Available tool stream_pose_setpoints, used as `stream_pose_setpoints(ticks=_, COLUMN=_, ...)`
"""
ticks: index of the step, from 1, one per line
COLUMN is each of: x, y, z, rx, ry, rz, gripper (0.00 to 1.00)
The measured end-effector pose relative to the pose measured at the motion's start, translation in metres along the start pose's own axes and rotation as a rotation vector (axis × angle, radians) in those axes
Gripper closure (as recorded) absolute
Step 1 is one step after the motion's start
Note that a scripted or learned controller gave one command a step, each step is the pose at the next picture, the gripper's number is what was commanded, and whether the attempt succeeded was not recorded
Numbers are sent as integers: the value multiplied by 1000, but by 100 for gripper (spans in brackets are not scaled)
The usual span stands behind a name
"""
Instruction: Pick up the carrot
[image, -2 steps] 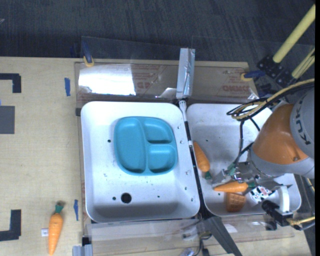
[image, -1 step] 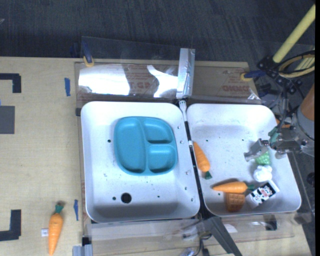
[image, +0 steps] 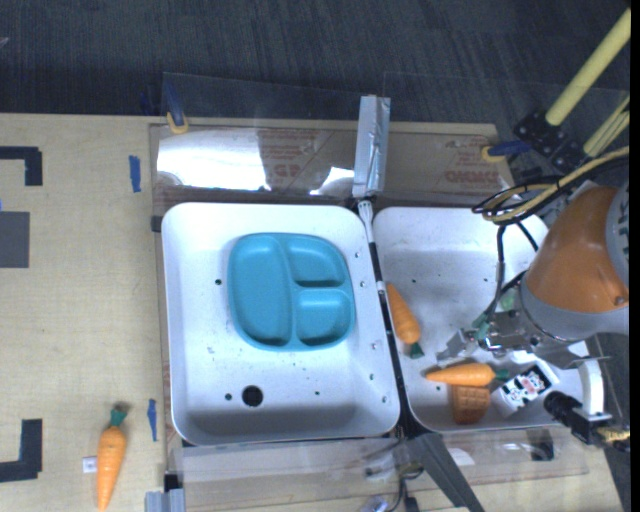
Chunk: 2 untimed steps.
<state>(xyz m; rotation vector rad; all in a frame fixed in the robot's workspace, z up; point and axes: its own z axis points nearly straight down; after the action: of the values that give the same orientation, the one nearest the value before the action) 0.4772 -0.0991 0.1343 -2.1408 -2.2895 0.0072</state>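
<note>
Two carrots lie in the right bin (image: 440, 240). One carrot (image: 403, 315) leans along the bin's left wall, its green end pointing down. The other carrot (image: 462, 375) lies flat near the front, tip to the left. My gripper (image: 482, 338) hangs just above and behind this second carrot, under the arm's orange band (image: 575, 265). I see no carrot clearly held in it. A third carrot (image: 110, 455) rests outside the bins on the wooden bench at the lower left.
A brown waffle-like block (image: 469, 403) sits just in front of the flat carrot. A small black, white and red object (image: 526, 384) lies to its right. The left bin (image: 190, 380) holds a blue divided plate (image: 292, 290). Cables hang over the right bin's far right.
</note>
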Motion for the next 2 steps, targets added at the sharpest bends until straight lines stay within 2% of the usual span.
stream_pose_setpoints(ticks=1, x=-46, y=-1, z=-46, rx=-12, ry=-5, rz=-43, gripper=0)
stream_pose_setpoints(ticks=2, x=0, y=5, z=47, rx=-15, ry=-4, rz=-87, gripper=0)
